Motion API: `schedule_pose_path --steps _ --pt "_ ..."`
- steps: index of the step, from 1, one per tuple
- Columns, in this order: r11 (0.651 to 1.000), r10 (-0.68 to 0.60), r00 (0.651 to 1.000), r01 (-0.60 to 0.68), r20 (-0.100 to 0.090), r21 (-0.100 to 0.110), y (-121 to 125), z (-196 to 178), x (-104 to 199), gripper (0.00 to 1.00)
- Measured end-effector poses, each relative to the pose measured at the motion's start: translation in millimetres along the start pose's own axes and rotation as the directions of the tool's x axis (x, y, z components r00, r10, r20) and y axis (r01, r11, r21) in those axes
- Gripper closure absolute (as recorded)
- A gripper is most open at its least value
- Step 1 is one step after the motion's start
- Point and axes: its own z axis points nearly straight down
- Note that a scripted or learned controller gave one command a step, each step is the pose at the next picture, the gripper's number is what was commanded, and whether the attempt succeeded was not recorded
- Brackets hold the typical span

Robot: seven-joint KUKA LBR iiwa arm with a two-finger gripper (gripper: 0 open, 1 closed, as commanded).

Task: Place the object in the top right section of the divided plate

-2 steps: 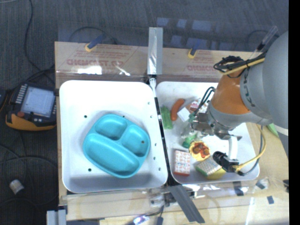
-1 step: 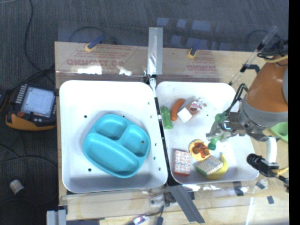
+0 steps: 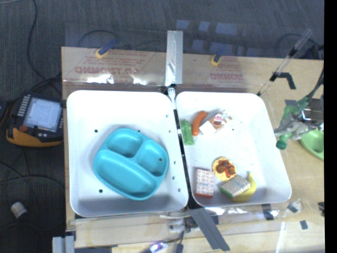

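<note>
A: Item one, the carrier?

B: Turquoise plastic divided plate (image 3: pixel 125 179), three sections, lying at a slant in the middle of the left shallow white bin (image 3: pixel 79 194). One large section faces the bin's near edge and two small ones face its far edge. The top right section (image 3: pixel 154 157) is the small one nearest the wall between the bins. All three are bare.

A: Item two, the stock?

B: All of it is in the right shallow white bin (image 3: pixel 263 109).
- By the far left corner: orange toy sausage (image 3: pixel 199 122), green toy stick (image 3: pixel 186 132) along the left wall, and small white-and-red packet (image 3: pixel 218 122).
- Toward the near edge: round yellow-and-red toy slice (image 3: pixel 224 167), pink checked box (image 3: pixel 205 182), and grey waffle-like block (image 3: pixel 234 185) resting against a yellow toy banana (image 3: pixel 247 191).

A: Which one is the task's object?

B: The task does not name it. Any candidate sits in the right bin, well apart from the plate.

A: Pincer?

B: I cannot tell its state from this view.

A: Step in hand?

B: I judge it the very start, with nothing picked yet. The next move calls for a descent onto one piece standing free of its neighbours. The sausage looks easiest. After that comes a lift clear over the shared wall, then a release above the small section nearest that wall.
</note>
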Motion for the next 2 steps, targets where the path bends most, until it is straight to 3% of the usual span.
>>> schedule_pose_path --steps 1,2 --pt "0.997 0.077 0.997 -0.077 -0.003 0.002 3.3 6.5 -27.3 1.00" --pt "0.997 0.075 0.997 -0.075 -0.001 0.005 3.8 -1.7 -26.8 1.00"
